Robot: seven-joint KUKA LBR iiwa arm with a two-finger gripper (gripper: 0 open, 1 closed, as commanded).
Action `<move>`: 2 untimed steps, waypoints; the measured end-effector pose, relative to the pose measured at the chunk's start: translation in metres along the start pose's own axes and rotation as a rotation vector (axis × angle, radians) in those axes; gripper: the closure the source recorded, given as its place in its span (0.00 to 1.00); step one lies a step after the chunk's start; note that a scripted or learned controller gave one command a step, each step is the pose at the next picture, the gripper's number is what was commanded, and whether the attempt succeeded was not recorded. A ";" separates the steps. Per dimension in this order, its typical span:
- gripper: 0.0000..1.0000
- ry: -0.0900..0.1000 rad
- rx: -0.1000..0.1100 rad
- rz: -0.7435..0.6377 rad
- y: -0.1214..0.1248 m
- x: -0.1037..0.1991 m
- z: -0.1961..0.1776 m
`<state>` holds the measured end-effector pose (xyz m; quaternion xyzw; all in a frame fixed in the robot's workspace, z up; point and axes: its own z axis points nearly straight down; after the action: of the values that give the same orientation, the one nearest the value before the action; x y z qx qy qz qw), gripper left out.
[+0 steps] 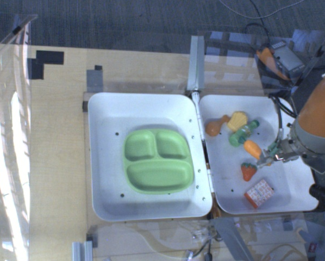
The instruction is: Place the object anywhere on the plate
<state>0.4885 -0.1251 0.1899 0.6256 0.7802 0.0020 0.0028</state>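
A green plate (157, 160) with three compartments lies in the left white bin (105, 145). The right white bin (293, 192) holds several small toys: an orange drumstick-like piece (216, 125), a yellow piece (238, 120), a green bottle (243, 134), an orange carrot (252, 149), a red strawberry (248, 171) and a red-and-white patterned box (259, 193). My gripper (272, 155) hangs low over the right bin, just right of the carrot and above the strawberry. Nothing shows between its fingers.
The arm's orange band and grey wrist (317, 124) cover the right bin's right side. A metal post (196, 64) stands behind the divider between the bins. Cables and clutter lie beyond the bench at the top right.
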 end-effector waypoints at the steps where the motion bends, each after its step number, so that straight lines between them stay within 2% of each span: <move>1: 1.00 0.001 0.001 -0.265 0.028 0.074 0.005; 2: 1.00 0.001 0.000 -0.395 0.034 0.134 -0.002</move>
<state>0.4928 0.0128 0.1923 0.4603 0.8878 0.0017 0.0025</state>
